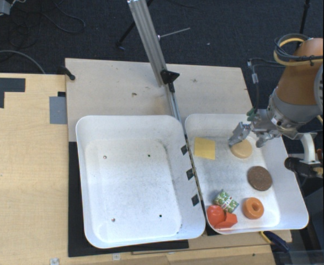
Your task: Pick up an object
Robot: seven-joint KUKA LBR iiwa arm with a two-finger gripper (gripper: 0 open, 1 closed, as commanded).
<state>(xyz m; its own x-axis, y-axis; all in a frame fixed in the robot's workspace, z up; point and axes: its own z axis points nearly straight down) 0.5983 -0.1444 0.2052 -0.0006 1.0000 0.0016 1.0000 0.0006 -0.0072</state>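
The tool (pixel 249 136) hangs over the far part of the right bin (pixel 294 217), at the end of the grey arm (pixel 297 95) that reaches in from the right. Its two fingers (pixel 239 134) are spread apart, one on the left and one on the right, and nothing sits between them. Just below the tool, on the bin floor, lies a tan round piece (pixel 242 149); its far edge is overlapped by the left finger, though whether they touch cannot be told.

To the left of that piece, near the divide between the bins, lies a flat yellow square (pixel 205 148). Nearer the camera and slightly right rests a brown disc (pixel 259 178). Along the near edge of the same bin sit an orange ring (pixel 253 208), a small green-and-white patterned item (pixel 226 201), and a red item (pixel 221 216) touching it at the near-left corner.

The left bin (pixel 95 134) sits beside the right one on the worktop (pixel 117 90), with a slanted metal rail (pixel 148 37) rising beyond them.
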